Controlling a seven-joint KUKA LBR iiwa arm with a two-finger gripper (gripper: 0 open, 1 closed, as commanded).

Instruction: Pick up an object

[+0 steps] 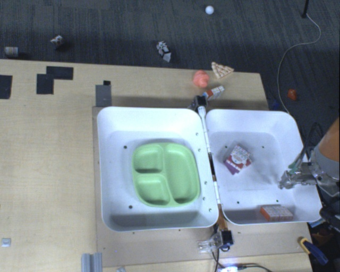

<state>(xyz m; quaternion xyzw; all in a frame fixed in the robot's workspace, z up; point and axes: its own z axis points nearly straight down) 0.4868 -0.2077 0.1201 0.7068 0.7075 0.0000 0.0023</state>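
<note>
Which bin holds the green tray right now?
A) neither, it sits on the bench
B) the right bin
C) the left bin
C: the green tray lies inside the left bin, while the right bin holds a small packet and an orange box.

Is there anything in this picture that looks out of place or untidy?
Yes. Several small things lie outside the bins: a pink ball, a pizza-slice toy and a small tube on the bench behind them, and more bits on the dark floor, such as a white ball. Inside the right bin, a small packet lies askew.
</note>
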